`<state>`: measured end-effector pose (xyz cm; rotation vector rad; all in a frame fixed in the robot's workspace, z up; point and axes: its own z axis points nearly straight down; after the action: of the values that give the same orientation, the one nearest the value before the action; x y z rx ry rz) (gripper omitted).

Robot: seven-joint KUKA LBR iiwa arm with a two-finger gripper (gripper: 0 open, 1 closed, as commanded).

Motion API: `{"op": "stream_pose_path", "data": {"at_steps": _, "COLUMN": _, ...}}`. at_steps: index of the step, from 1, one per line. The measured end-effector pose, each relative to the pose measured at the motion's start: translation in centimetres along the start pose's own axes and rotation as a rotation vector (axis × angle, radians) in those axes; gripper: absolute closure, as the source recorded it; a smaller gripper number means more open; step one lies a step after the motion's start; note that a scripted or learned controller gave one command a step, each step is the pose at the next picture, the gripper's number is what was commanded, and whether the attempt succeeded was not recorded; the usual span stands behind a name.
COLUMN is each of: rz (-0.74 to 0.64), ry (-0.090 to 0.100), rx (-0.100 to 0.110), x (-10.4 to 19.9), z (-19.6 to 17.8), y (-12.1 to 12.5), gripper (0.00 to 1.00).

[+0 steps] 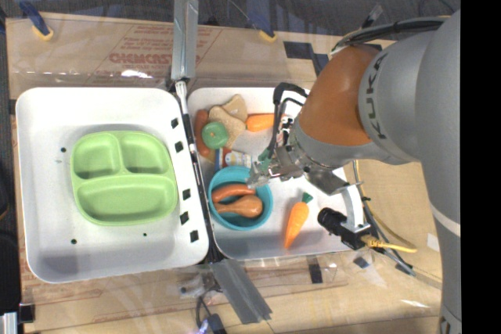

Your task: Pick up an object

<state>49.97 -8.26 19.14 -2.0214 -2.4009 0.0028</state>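
You are looking down on a desk (70,43) with two shallow white bins side by side. The grey arm (407,98) with its orange band reaches into the right bin (313,246), and its hand (264,167) sits low over the near rim of a blue bowl (239,202). You cannot tell how far the hand is open, or whether it grips anything.

Just below the hand, inside the bowl, lie a toy sausage (232,191) and a brown drumstick (241,206). Below and right of the hand, a toy carrot (296,221) lies on the bin floor. Above the hand sit a tan bread piece (228,116) and an orange item (259,122). Well to the left of the hand, the left bin (39,168) holds a green divided plate (123,176).
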Motion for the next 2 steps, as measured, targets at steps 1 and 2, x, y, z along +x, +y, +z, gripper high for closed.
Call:
{"op": "stream_pose_path", "data": {"at_steps": 1, "rz": 0.251, "ry": -0.001, "rx": -0.001, "x": -0.5, "z": -2.7, "y": 2.3, "gripper": 1.00}}
{"op": "stream_pose_path", "data": {"at_steps": 2, "rz": 0.439, "ry": 0.001, "rx": -0.022, "x": -0.8, "z": 7.8, "y": -1.3, "gripper": 1.00}}
